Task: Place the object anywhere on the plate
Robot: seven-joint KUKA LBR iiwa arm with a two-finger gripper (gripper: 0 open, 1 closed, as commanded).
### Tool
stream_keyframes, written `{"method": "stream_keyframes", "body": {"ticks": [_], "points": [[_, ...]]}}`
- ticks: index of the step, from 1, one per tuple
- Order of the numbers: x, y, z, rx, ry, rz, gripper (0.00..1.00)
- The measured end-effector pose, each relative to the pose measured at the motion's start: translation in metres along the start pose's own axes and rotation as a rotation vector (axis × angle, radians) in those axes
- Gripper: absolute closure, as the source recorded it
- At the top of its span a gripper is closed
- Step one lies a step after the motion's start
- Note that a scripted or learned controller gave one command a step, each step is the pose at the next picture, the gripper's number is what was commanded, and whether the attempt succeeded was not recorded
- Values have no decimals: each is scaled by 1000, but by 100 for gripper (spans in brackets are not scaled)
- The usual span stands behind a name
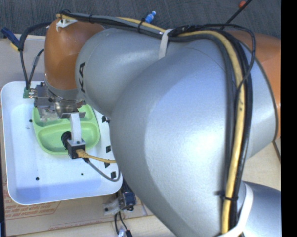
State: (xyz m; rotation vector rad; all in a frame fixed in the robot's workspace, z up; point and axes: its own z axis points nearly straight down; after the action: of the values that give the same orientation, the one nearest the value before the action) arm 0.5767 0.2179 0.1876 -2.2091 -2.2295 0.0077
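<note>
The grey arm (pixel 188 132) takes up most of the camera view, its big rounded body reaching in from the right and covering the right-hand side of the table. Its orange band (pixel 62 53) sits above the wrist at the upper left, with black and yellow cables (pixel 232 83) running along the top of the arm. Below the band the claw (pixel 59 110) hangs low over the white bin (pixel 20 172) on the left, right above a green plate (pixel 49 137) that lies in the bin's upper part. The plate is light green with divided sections and a raised rim. The metal wrist parts crowd the claw, so whether it is clenched or released cannot be told. Any object to be placed cannot be made out. A small black block with a yellow cable (pixel 76 149) sits over the plate's lower right edge. The bin floor below the plate is bare white with a few small dark dots.
</note>
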Motion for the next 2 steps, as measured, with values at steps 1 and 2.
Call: {"method": "stream_keyframes", "body": {"ticks": [1, 2], "points": [[0, 32, -40, -5, 1, 0, 100], [-41, 79, -15, -5, 1, 4, 100]]}}
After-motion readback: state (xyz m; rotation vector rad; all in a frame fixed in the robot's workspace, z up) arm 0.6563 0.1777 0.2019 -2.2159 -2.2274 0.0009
